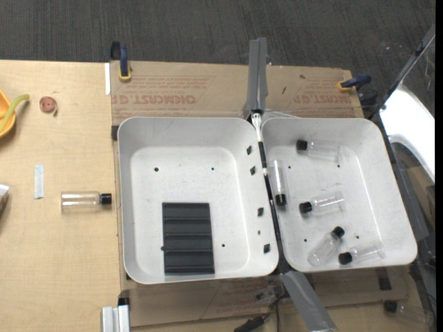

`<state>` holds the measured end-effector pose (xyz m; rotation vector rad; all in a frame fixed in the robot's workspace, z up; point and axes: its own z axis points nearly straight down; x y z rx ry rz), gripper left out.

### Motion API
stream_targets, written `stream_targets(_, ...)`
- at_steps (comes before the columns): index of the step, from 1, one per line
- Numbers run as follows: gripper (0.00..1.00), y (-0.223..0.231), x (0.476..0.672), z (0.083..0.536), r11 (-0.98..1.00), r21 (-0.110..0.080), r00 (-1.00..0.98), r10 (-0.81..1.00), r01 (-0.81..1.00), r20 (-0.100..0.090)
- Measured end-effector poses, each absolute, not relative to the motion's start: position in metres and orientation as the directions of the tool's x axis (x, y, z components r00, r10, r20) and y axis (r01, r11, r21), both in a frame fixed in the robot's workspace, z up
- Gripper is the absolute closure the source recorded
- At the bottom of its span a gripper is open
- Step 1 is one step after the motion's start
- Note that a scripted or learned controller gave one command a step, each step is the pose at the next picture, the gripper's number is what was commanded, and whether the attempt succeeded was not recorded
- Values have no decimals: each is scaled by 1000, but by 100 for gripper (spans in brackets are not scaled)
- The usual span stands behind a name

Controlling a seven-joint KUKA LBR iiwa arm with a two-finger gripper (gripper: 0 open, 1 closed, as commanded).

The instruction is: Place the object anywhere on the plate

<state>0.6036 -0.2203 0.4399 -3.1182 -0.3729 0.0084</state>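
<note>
The target is the black ribbed rectangular plate (187, 238), lying flat in the near part of the left white bin (138, 185), with its ribs running across the view. The things to be moved are in the right white bin (377, 185): five clear plastic vials with black caps. I cannot tell from the task line which of them is meant.

One vial (278, 180) lies right against the bin's left wall, long axis running near to far, cap at the near end. It is the closest to the plate, but my guess is the wall would crowd a grasp. A second vial (325, 203) lies mid-bin, axis roughly left to right, with its cap toward the plate and open floor around it (the one I would pick). A third (315, 146) sits toward the far side, also crosswise. Two more sit near the front rim, just beside each other: one (324, 249) on a diagonal and one (361, 254) crosswise.

Since the arm comes in from the right, every vial is on its side of the divider and the plate is beyond them, to the view's left and slightly nearer. I judge the carry to be a leftward pass over the bin walls. As for the gripper, I cannot tell whether it is spread or closed.

A sixth vial (84, 199) lies on the wooden bench, well outside both bins.
</note>
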Motion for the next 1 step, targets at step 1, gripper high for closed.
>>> stream_targets(1,0,-189,654,439,-954,-1,954,299,299,-6)
